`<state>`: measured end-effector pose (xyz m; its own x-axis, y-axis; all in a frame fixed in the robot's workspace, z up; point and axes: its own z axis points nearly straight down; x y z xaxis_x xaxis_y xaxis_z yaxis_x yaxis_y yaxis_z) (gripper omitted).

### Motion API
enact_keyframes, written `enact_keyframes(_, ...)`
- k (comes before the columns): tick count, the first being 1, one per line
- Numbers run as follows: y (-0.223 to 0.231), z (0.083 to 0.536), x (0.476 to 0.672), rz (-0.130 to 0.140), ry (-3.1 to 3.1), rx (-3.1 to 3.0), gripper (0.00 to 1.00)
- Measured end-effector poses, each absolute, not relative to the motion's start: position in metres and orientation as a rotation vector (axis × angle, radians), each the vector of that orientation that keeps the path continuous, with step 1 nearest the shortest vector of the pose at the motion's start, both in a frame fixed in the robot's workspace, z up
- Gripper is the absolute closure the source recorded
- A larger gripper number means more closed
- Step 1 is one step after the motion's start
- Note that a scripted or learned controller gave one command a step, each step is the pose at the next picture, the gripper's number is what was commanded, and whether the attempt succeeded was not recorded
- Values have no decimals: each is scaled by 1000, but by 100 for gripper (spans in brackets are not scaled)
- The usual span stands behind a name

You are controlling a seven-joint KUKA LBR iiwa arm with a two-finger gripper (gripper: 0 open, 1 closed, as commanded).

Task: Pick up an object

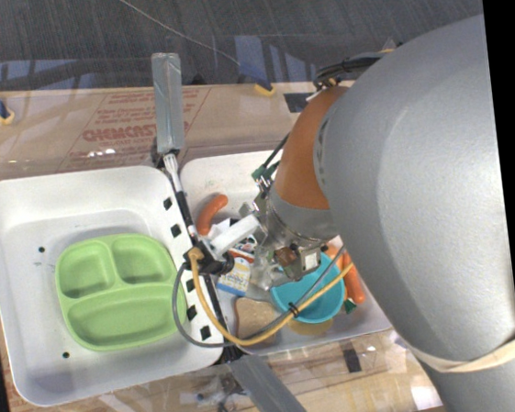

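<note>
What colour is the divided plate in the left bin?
Light green; the plate shows plainly in the camera view.

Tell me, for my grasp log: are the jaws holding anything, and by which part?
Cannot be told. The gripper is low in the right bin among the clutter beside the blue bowl, and the arm hides its tips.

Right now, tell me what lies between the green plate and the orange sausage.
In the camera view, the bins' adjoining white walls and a yellow cable separate the green plate from the orange sausage.
</note>
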<state>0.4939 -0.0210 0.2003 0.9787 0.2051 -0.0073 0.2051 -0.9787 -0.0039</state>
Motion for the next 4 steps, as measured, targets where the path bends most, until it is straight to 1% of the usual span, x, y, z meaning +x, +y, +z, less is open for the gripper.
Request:
enact_keyframes(2, -19, 219, 496, 20, -347, -3114, 100)
enact_keyframes(3, -43, 190, 476, 8, -564, -3086, 100)
enact_keyframes(4, -43, 200, 477, 9, -574, -3082, 100)
